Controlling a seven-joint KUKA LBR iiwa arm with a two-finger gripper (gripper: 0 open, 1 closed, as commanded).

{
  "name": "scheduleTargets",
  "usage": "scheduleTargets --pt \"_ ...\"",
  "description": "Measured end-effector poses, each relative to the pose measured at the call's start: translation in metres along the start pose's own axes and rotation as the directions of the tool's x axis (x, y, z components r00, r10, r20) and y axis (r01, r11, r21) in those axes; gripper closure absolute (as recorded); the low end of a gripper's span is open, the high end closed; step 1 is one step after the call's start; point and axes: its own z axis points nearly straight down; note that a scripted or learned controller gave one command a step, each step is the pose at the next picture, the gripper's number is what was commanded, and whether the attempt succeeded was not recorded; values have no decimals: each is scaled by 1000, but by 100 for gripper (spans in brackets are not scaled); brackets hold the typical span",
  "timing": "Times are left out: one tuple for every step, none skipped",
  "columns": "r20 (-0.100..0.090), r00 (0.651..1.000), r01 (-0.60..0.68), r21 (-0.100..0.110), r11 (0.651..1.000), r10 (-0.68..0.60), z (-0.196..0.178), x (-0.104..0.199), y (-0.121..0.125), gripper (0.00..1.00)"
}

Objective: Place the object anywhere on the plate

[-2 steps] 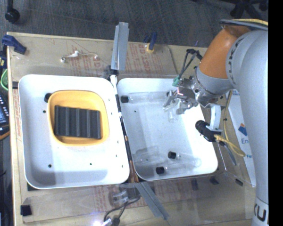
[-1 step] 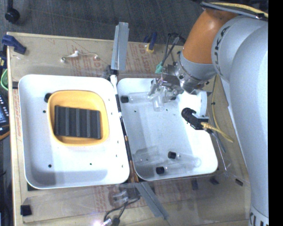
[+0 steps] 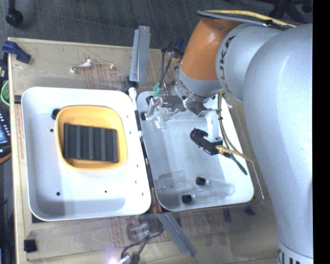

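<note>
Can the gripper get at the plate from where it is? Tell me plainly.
Probably yes. The yellow plate lies open in the left bin with a dark block on it, and nothing stands between it and the gripper over the right bin.

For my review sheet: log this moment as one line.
arm: over right bin | yellow plate: left bin, dark ridged block on it | grasp: unclear

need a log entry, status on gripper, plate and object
Gripper low over right bin, far end. Yellow plate in left bin, dark ridged block on it. Nothing blocking between bins.
</note>
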Motion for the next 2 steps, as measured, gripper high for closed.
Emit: scheduleTargets --pt "1 996 90 -4 996 -90 10 68 22 100" --pt "1 996 90 -5 996 -90 10 68 22 0"
